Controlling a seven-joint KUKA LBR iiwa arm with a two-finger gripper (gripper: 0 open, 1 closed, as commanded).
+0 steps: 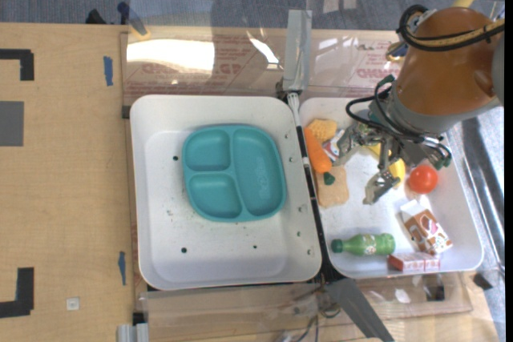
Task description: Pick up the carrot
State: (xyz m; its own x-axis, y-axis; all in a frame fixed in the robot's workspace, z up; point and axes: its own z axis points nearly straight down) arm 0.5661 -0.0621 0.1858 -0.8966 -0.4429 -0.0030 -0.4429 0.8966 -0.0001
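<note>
The carrot, short and orange, lies against the left wall of the right bin, close to the divider. My gripper hangs over the middle of that bin, just right of the carrot and apart from it. Its two metal fingers are spread, so it is open, with nothing between them. The orange-banded wrist covers the bin's far right corner.
Around the carrot lie a yellow-orange wedge behind and a tan cracker slice in front. A yellow piece, red tomato, carton, green bottle and red bar share the bin. The left bin holds a teal divided plate.
</note>
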